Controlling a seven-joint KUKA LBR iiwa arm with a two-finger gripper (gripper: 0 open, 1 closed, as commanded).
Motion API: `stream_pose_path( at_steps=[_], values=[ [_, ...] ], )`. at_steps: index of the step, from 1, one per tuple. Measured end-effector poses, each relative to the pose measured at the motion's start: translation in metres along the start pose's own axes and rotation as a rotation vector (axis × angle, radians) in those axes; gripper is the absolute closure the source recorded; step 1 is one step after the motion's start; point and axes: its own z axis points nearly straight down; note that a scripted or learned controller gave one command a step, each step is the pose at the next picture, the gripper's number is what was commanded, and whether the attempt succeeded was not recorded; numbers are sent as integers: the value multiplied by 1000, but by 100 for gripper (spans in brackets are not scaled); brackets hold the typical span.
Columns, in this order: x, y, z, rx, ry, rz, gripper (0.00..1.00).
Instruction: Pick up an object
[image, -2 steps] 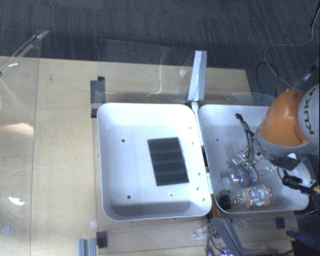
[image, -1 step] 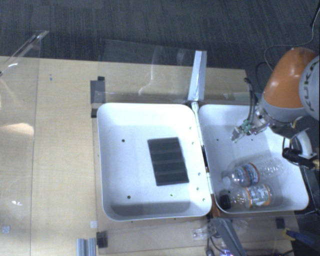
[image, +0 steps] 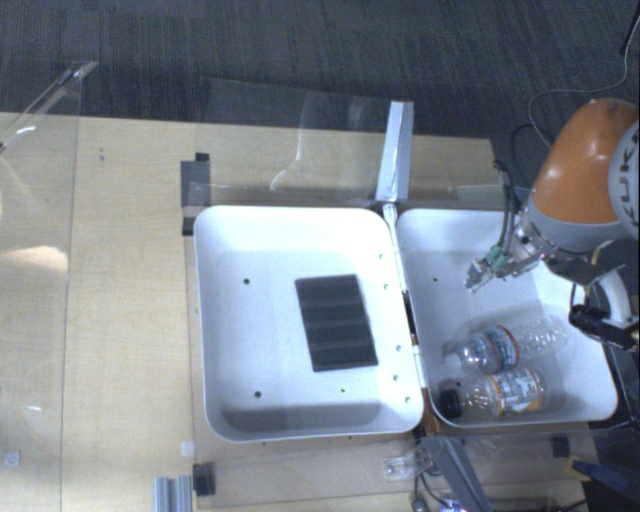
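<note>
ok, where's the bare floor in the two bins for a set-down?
Left bin: bare all round the black ridged block at its centre. Right bin: bare along the divider wall, under the gripper. Crowded at the near edge, where two clear bottles lie side by side.

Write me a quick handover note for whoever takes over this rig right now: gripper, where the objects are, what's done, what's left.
Gripper: over the upper part of the right bin, nothing seen between its fingers; open or shut not clear.
Objects: two clear plastic bottles lie in the right bin's lower part, one with a blue label, one with an orange label and dark cap. A black ribbed block lies in the left bin.
Done: nothing picked yet.
Left: descend on an object, grasp, lift.
</note>
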Motion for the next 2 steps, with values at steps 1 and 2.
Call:
stream_pose_path(
  at_steps=[1, 2],
  values=[
    [0, 0, 0, 0, 0, 0, 0],
    [9, -72, 89, 1, 0, 42, 0]
  ],
)
